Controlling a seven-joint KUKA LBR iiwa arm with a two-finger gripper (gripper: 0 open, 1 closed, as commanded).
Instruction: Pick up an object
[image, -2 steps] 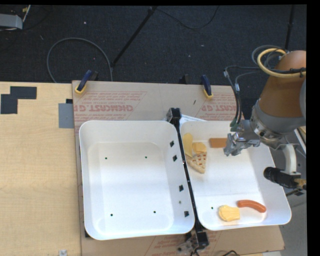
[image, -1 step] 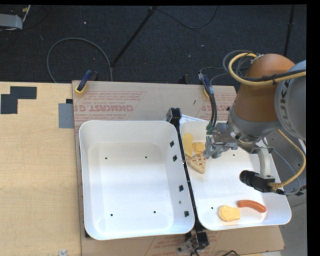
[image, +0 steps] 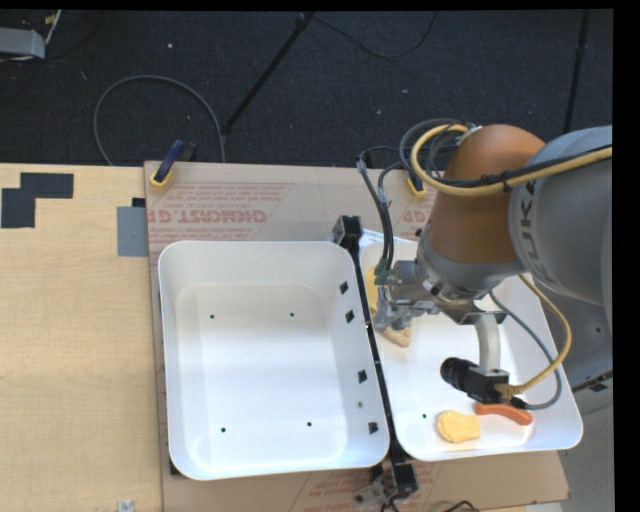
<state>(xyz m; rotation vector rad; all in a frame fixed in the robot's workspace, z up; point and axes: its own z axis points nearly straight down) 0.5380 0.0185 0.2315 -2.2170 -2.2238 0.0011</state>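
My gripper (image: 393, 312) hangs low over the left side of the right bin (image: 560, 425), close to the divide between the two bins. Just under and in front of it lies a small tan piece (image: 399, 337), which touches or nearly touches the gripper; I cannot tell which. A pale yellow thing (image: 372, 291) peeks out behind the gripper by the bin wall, mostly hidden. Near the bin's front lie a yellow lump (image: 458, 427) and a thin orange-red piece (image: 505, 411).
The left bin (image: 170, 300) stands beside the right one, joined by a black clip rail (image: 362, 340). The arm's orange band and grey body cover the right bin's back half. A blue-yellow clamp (image: 170, 163) sits at the cardboard's far left corner.
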